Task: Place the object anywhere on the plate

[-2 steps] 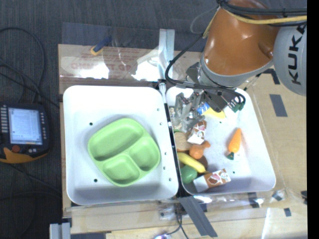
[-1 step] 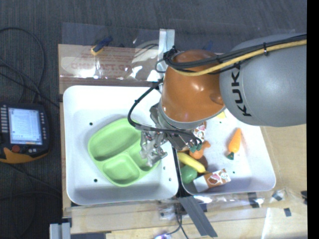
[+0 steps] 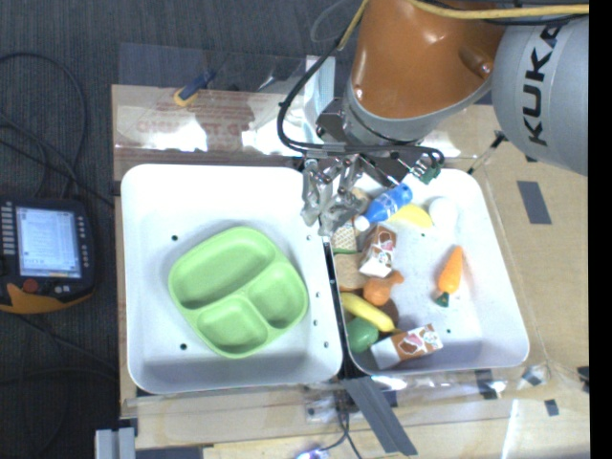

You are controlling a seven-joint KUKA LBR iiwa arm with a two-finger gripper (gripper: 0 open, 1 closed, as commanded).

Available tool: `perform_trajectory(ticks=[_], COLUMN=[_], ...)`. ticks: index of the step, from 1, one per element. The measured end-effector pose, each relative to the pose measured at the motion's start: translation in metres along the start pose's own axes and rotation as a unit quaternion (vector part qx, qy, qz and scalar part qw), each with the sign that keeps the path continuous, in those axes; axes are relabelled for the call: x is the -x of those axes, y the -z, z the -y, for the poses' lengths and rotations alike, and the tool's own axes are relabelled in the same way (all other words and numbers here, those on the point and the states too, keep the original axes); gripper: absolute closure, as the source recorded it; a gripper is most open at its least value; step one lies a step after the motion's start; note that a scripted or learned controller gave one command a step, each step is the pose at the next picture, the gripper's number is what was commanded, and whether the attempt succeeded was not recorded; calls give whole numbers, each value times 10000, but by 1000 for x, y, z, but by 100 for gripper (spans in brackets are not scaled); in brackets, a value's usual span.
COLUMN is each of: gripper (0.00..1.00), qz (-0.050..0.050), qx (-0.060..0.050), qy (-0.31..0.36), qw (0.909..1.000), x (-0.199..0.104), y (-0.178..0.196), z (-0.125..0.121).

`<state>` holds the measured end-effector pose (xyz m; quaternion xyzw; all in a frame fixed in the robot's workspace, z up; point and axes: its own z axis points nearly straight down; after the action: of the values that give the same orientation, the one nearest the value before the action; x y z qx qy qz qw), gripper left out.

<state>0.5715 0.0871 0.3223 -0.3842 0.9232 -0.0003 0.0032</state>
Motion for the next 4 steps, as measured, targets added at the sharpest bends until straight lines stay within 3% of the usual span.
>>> perform_trajectory(ticks=[1,2,3,4], gripper=[100,100,0,100], qz=[-30,-29,-25,-15], qx=[35,33,28,25], qy=[1278,2358,2356,2351], qw=[9918,9718,9718,9720], x=[11,-10,-10,-8], y=[-88,-128,-127,-118], z=[-49,-109,-109,-109])
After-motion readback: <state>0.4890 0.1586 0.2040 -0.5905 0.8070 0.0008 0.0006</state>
